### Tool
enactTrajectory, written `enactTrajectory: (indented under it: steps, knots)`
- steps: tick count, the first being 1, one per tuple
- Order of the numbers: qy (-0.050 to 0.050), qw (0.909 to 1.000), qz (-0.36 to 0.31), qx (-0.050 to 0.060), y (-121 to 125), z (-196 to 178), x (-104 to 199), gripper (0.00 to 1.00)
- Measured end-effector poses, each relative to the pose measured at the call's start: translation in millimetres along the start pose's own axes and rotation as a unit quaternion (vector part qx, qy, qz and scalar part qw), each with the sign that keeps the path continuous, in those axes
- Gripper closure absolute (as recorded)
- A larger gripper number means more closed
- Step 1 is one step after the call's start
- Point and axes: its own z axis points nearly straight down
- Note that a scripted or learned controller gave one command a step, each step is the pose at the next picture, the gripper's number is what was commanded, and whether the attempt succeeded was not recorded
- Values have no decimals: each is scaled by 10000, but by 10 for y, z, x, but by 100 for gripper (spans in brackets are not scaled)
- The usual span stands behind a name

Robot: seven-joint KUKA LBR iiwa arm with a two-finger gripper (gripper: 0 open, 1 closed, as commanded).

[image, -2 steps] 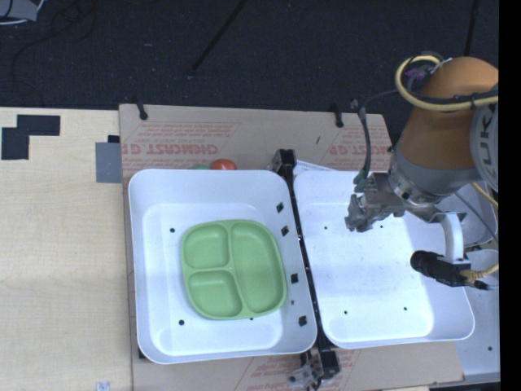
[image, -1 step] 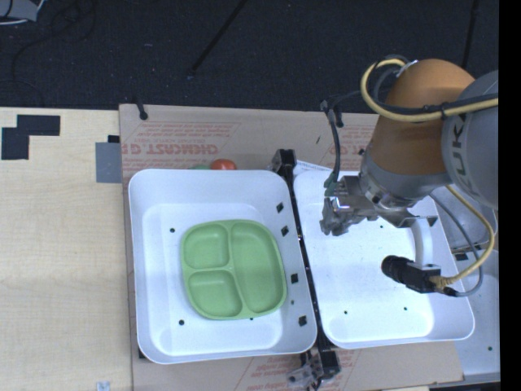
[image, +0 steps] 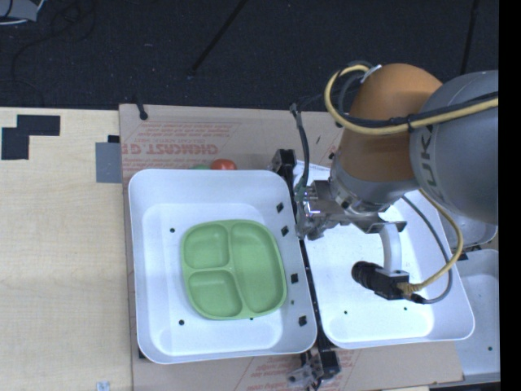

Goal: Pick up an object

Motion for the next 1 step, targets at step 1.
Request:
enactTrajectory:
  steps: [1]
  knots:
    - [-4,10000,3,7,-73,47,540,100]
